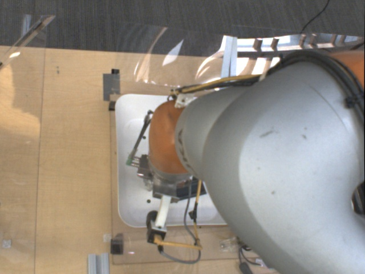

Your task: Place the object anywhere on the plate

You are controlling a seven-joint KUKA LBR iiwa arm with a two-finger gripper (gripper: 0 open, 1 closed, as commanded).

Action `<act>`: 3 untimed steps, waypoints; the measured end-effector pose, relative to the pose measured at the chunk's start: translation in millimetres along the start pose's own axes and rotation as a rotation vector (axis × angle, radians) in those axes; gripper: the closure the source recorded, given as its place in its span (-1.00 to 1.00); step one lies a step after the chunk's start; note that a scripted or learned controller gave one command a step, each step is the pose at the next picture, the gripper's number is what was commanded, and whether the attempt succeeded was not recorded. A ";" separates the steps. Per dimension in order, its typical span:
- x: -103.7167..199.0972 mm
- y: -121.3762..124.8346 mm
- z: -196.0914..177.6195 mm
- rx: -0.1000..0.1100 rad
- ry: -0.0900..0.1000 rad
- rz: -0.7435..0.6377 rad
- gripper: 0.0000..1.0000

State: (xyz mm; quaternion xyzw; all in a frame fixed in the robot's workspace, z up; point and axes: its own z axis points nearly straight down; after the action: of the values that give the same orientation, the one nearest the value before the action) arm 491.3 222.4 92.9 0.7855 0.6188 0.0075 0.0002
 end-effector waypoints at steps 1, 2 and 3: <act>-44.2 7.9 -76.1 0.008 -0.006 -0.438 1.00; -4.1 0.8 0.2 0.000 -0.002 -0.244 1.00; -51.4 10.1 -91.3 0.007 -0.006 -0.580 1.00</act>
State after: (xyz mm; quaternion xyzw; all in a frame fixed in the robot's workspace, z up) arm 487.9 169.2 183.7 0.5759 0.8175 0.0025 0.0013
